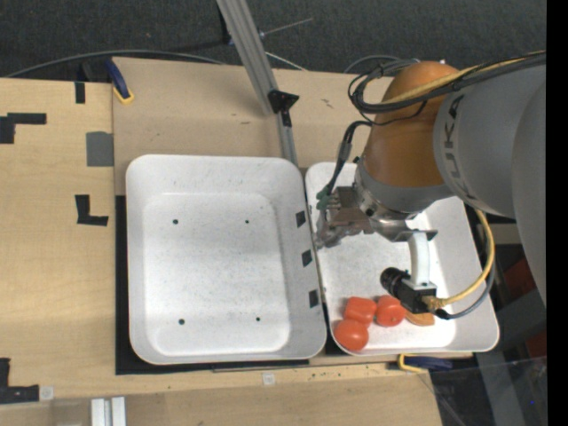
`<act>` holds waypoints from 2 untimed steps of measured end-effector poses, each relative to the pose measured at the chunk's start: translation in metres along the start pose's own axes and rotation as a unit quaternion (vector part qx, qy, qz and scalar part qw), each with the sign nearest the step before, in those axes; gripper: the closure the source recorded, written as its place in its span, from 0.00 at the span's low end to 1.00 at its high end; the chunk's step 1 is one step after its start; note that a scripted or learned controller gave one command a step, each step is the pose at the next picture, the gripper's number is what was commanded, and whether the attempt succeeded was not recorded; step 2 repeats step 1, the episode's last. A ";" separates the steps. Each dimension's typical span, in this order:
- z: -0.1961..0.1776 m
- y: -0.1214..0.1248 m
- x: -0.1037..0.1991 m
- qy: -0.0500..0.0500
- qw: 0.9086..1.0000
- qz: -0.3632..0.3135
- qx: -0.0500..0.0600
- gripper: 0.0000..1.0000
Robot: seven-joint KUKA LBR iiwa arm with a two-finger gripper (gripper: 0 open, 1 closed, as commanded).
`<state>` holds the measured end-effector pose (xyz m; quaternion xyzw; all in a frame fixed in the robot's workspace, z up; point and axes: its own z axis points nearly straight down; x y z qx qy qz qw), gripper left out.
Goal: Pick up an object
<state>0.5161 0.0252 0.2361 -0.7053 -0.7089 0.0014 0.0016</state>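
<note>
Three small red-orange objects [366, 319] lie clustered near the front edge of the right bin [461, 327]. An orange flat piece [422, 319] lies just right of them. The gripper [327, 229] hangs low over the left side of the right bin, close to the wall between the two bins, well behind the red cluster. The arm's orange wrist band [410, 127] and grey body cover most of the right bin's back half. Nothing shows between the fingers.
The left bin [213, 256] is a shallow white tray with speckled floor. A grey metal pole [257, 60] slants down from the top to the bins' back edge. Cables [470, 282] loop beside the wrist over the right bin.
</note>
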 end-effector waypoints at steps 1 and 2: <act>0.006 -0.007 0.062 0.001 1.000 -0.001 0.000 1.00; 0.006 -0.007 0.062 0.001 1.000 -0.001 0.000 1.00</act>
